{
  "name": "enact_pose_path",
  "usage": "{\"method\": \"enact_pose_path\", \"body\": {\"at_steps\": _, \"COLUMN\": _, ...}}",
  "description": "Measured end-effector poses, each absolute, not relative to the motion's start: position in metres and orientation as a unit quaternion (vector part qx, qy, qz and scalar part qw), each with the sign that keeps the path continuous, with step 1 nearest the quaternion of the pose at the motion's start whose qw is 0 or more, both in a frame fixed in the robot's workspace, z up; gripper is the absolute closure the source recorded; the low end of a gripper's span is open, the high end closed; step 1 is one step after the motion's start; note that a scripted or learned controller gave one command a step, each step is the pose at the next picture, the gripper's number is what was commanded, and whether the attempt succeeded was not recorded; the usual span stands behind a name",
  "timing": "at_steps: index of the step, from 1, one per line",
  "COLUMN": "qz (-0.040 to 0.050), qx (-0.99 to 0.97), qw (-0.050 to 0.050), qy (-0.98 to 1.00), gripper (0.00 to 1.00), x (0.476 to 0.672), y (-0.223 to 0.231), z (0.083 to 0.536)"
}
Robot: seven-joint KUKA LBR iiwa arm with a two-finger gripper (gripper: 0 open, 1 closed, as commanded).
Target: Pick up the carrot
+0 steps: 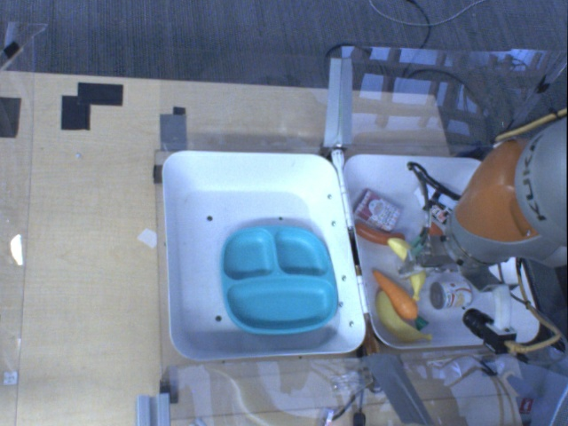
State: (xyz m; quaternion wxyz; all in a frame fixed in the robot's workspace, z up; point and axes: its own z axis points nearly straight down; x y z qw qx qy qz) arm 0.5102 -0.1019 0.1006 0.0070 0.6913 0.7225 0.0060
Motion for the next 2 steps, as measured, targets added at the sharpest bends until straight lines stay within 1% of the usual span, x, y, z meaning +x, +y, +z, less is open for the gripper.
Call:
{"method": "enact_pose_path", "body": {"at_steps": 1, "qz": 0.002, "qx": 0.645, "qw": 0.002, "qy": 0.764, "gripper": 1.0, "x": 0.5086, "y": -0.0502, "z": 0.1855}}
{"method": "enact_pose_path", "body": {"at_steps": 2, "qz": 0.0018, "qx": 0.645, "qw": 0.002, "qy": 0.764, "gripper": 0.0, "x": 0.5085, "y": -0.0502, "z": 0.1854}}
